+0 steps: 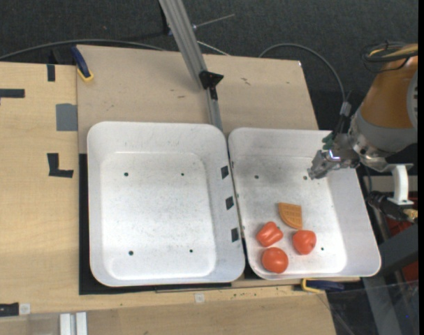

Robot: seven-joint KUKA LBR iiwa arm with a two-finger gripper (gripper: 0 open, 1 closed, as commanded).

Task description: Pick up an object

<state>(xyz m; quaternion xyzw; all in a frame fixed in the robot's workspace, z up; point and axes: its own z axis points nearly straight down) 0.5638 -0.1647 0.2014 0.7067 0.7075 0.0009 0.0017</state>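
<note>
Gripper over right bin, upper right area.
Three red objects and an orange wedge lie near the bin's front.

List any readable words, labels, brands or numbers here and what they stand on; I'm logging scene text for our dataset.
None can be read. The black tape marks on the wooden bench are plain shapes, not letters. The white bins and the arm show no print.

Both bins are white, finely speckled with dark specks: the left bin and the right bin; in the right bin lie three red pieces and one orange-tan wedge; the bench is pale wood with black marks.
</note>
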